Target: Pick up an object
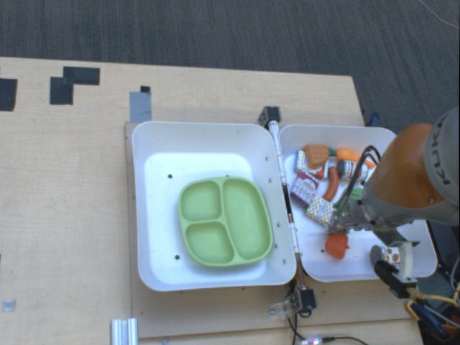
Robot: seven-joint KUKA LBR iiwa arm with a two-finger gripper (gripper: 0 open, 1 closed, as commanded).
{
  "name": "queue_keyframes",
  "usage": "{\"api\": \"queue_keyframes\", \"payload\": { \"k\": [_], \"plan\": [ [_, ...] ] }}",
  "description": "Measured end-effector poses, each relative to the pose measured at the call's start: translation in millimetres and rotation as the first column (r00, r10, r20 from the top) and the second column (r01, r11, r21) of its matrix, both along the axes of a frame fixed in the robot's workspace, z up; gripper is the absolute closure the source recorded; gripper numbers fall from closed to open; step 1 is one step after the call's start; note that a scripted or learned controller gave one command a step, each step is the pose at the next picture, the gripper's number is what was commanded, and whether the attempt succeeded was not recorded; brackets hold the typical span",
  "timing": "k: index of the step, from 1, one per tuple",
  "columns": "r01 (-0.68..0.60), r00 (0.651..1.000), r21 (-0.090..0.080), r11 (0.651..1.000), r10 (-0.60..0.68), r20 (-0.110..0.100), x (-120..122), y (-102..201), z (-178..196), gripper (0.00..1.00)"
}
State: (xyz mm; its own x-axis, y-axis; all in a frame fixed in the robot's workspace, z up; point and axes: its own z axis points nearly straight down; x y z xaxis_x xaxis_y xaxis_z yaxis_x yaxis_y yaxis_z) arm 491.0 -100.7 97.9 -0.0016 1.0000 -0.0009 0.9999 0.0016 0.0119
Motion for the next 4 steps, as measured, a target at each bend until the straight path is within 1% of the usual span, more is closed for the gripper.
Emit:
{"api": "queue_keyframes", "payload": {
  "k": [1,2,3,4],
  "plan": [
    [-0.001,1.000,0.000,1.000,0.001,0.000,0,0,0,0.00],
    [-0.001,1.000,0.000,1.000,0.001,0.003,1,0,10,1.00],
    [-0.002,1.000,0.000,1.000,0.002,0.003,1,1,10,0.00],
    [-0.003,1.000,0.001,1.000,0.003,0.007,3,1,21,1.00]
  ]
}}
